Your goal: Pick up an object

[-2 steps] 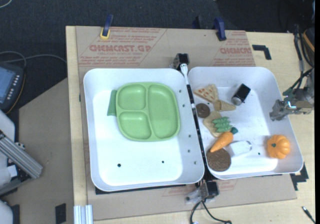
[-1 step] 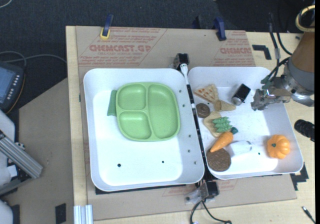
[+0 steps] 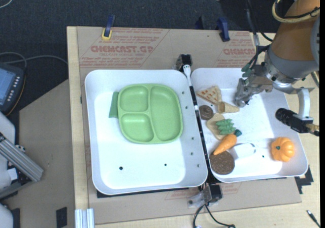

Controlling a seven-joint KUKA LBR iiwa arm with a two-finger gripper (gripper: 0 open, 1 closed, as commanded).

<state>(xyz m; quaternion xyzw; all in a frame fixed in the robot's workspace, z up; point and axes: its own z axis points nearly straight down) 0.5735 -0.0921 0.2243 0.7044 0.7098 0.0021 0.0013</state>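
Note:
My gripper (image 3: 242,99) hangs low over the back of the right bin (image 3: 284,171), its tip just right of a pizza slice (image 3: 210,94) and a small tan piece (image 3: 229,107). Nothing shows between its fingers. Below lie a brown cookie (image 3: 205,111), a green leafy piece (image 3: 225,126) on a tan cracker, an orange carrot (image 3: 225,143), a white object (image 3: 246,150), a round brown patty (image 3: 222,162) and a small orange pumpkin (image 3: 282,149).
The left bin (image 3: 101,166) holds a green divided plate (image 3: 150,112) with three compartments. The bins meet along a black-and-white rim (image 3: 195,115). A black part of the arm (image 3: 292,119) juts over the right bin's right side. Clamps sit at the board's back edge.

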